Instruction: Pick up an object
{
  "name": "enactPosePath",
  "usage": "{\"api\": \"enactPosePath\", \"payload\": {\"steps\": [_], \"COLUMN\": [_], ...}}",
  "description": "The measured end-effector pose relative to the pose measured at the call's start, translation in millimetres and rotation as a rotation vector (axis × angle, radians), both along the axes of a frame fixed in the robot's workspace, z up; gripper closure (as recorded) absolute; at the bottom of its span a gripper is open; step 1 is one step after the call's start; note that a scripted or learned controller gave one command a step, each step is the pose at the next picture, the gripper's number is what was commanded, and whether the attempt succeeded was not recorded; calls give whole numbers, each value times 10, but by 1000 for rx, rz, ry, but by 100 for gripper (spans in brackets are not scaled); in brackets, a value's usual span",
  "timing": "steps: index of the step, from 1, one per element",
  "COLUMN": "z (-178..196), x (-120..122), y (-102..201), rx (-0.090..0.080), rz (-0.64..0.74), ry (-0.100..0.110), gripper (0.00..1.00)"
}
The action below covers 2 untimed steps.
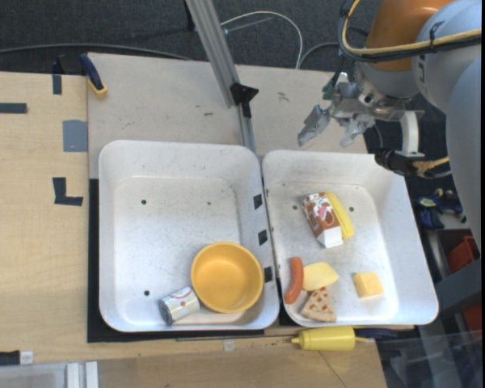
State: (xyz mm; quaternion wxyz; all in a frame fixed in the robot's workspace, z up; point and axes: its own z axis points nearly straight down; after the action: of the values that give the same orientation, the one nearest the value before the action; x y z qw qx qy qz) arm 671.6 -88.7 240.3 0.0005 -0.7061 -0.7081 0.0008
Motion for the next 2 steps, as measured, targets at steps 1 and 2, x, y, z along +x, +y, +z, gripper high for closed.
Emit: {"api": "enactPosePath", "payload": {"steps": [1,2], "z": [0,-457], "x": [0,-70], "y": [-1,2], "rx": [0,-1], "rz": [0,0], "ry": [0,4], "gripper": [0,0]}}
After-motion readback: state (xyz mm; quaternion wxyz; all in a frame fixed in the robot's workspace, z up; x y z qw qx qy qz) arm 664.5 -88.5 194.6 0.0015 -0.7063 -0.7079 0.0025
